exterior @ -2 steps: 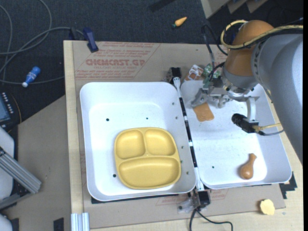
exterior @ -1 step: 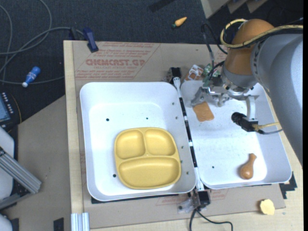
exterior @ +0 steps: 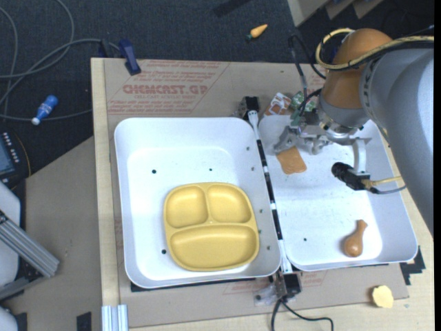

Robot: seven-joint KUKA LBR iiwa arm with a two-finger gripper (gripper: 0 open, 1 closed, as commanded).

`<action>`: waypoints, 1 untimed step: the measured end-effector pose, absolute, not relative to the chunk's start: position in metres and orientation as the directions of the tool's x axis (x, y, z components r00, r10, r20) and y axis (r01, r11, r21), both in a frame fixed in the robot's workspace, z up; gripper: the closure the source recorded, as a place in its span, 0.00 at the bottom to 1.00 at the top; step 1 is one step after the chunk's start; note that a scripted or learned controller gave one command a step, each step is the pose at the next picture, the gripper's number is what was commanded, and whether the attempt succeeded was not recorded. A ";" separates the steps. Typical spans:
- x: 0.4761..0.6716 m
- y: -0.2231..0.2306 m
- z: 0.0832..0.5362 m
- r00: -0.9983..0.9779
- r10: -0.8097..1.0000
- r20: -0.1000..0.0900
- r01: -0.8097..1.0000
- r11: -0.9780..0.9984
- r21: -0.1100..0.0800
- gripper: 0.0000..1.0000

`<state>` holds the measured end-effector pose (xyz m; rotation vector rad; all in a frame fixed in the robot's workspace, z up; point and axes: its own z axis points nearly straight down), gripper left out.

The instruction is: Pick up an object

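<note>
Over the right bin, claw low near the far-left corner, directly above a flat tan piece; cannot tell its state. Brown drumstick-shaped toy sits toward this bin's near-right corner, well apart from the claw. Yellow divided plate lies in the left bin.

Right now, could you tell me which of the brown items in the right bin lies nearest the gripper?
The flat tan slice, just below the gripper at the bin's upper left; the drumstick-shaped piece lies far off by the lower right corner.
</note>
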<state>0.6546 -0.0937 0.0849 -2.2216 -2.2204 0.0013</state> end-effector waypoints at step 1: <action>0.667 -0.091 0.085 -0.001 1.000 -0.001 1.000 0.001 0.003 0.00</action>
